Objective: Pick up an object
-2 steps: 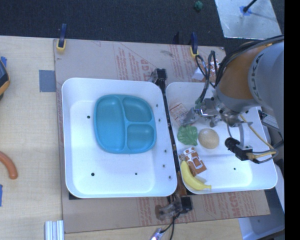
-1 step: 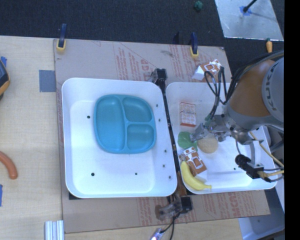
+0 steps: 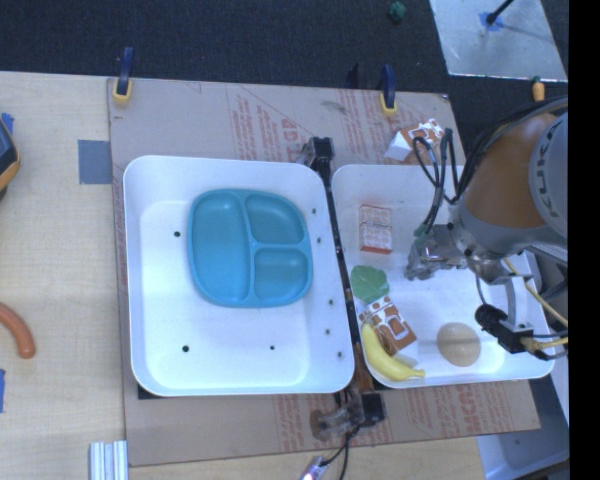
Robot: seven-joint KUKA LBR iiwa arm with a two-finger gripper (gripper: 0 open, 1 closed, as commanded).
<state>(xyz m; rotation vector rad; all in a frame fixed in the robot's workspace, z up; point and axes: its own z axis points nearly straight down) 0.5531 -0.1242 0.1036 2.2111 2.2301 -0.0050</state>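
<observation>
Hovering hand (image 3: 427,260) — over right bin (image 3: 420,178)

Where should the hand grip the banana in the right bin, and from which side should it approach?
Probably from above, across the middle of the banana. It lies flat along the right bin's left wall, its narrow width suiting two fingers. The brown-and-white packet crowds its upper end, so closing near the lower half looks safer.

A pale wooden bench (image 3: 50,268) topped with clamped cardboard (image 3: 240,118) stands against dark carpeted floor (image 3: 230,18).
</observation>
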